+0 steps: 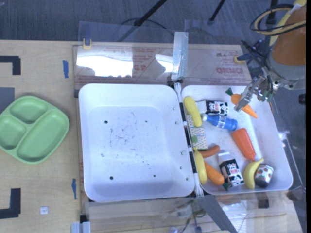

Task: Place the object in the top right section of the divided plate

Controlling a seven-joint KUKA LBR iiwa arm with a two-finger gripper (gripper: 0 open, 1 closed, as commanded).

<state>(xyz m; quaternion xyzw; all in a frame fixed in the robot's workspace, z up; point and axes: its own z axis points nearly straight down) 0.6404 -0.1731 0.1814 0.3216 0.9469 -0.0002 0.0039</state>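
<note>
The green divided plate (34, 129) lies on the bench at the far left, outside both bins, with nothing in its three sections. My gripper (241, 103) hangs at the far end of the right bin (284, 152), slanting down toward a small orange carrot (249, 110) and just touching or hovering over its upper end. Nothing shows as held. Close by on the left lie a black-and-white carton (216, 107) and a blue bottle (221, 122).
The right bin also holds a corn cob (192, 111), a big orange carrot (243, 142), a sausage (209, 151), another carrot (214, 173), a cow-print carton (232, 171), bananas (250, 173) and a grey ball (264, 174). The left bin (131, 135) stands between gripper and plate.
</note>
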